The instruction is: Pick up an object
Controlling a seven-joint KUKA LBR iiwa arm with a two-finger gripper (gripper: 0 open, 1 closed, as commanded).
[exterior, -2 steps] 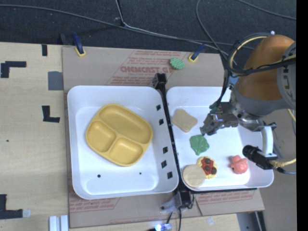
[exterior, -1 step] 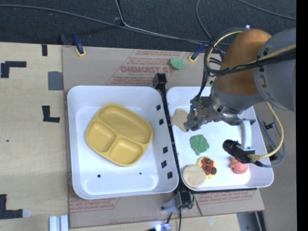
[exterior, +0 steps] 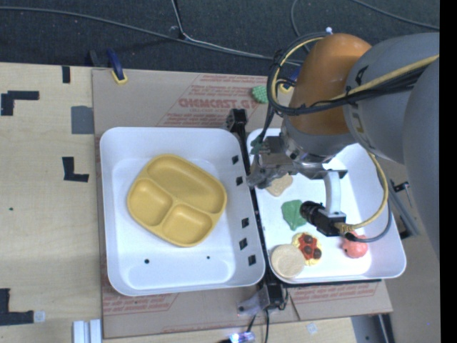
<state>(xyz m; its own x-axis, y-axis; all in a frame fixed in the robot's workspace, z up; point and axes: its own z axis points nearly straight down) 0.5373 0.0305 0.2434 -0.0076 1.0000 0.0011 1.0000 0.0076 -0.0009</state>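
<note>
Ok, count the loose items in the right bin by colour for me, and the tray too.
Green piece: 1
Tan round piece: 1
Yellow slice with red spots: 1
Pink-red piece: 1
Beige piece, near the gripper: 1
Yellow tray, left bin: 1
Total: 6

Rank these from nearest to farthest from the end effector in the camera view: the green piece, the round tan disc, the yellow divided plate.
From the end effector:
1. Green piece, just below it in the right bin.
2. Round tan disc, at that bin's near edge.
3. Yellow divided plate, in the left bin.
</note>
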